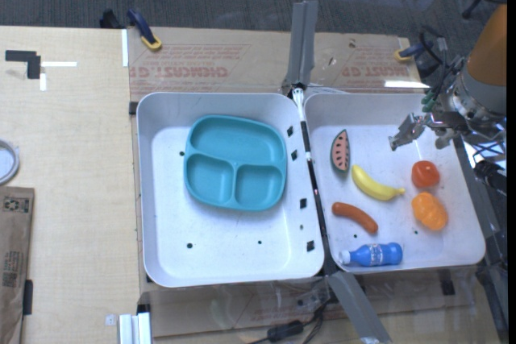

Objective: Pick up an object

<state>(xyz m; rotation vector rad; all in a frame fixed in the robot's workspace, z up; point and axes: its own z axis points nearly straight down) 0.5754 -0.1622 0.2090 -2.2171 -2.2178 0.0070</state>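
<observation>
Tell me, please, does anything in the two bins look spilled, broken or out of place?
Nothing stands out. The blue divided plate lies flat in the left bin. In the right bin, the watermelon slice, banana, sausage, tomato, orange fruit and the bottle on its side lie apart, none spilled.

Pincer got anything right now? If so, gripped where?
Nothing held. The pincer hangs over the right bin near its upper right corner, nothing between its fingers; the tomato and banana lie apart below it.

The brown cardboard sheet behind the bins, upper middle of the frame, bears upside-down red lettering, seemingly "CHEMCOZT".
</observation>
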